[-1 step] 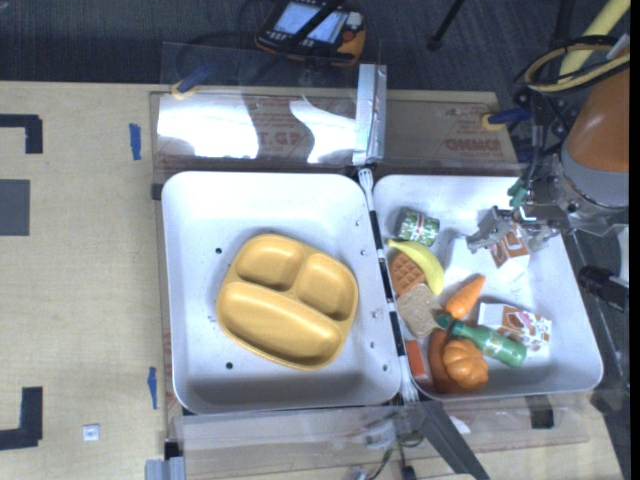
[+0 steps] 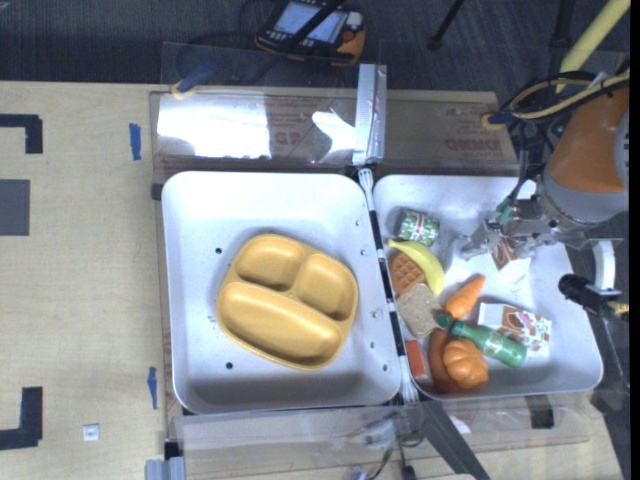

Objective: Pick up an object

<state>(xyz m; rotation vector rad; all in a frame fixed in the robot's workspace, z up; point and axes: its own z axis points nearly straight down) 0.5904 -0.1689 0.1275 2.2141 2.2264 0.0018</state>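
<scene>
A pale wooden worktop [image 2: 80, 298] carries two shallow white bins side by side: the left bin [image 2: 190, 298] and the right bin [image 2: 570, 363], their inner edges touching, with blue tape marks [image 2: 135, 140] nearby.

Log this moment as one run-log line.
gripper: over right bin, upper part | grasp: unclear | carrot, banana: in right bin | yellow tray: left bin

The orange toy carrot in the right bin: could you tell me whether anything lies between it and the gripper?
Nothing visible does. The gripper hangs over bare white floor near the back of the right white bin, and the orange toy carrot lies just in front of it, on top of the pile, with the yellow toy banana off to one side.
</scene>
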